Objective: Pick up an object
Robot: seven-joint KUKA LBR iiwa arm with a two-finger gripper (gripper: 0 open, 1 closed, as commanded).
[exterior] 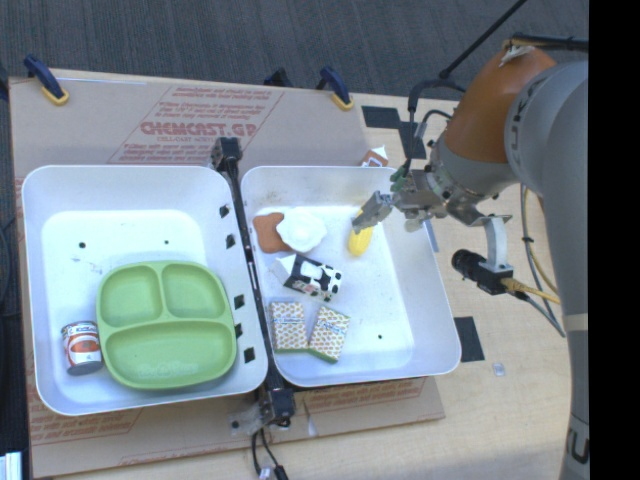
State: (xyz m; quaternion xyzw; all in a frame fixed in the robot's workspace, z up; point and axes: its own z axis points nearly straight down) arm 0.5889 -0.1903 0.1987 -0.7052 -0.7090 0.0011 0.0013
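My gripper (372, 220) hangs over the right bin (425, 308), its fingers pinching the yellow object (360, 241) near the bin's back edge; the white lump (302, 230) and brown piece (267, 231) lie just beside

Smooth glossy plastic of the white bins (420, 298) and matt green divided plate (165, 325); printed brown cardboard (200, 128) beneath.

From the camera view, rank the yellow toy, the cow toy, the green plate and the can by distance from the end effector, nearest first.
1. Yellow toy: right bin, right at the end effector.
2. Cow toy: middle of the right bin.
3. Green plate: left bin.
4. Can: left bin's near-left corner.
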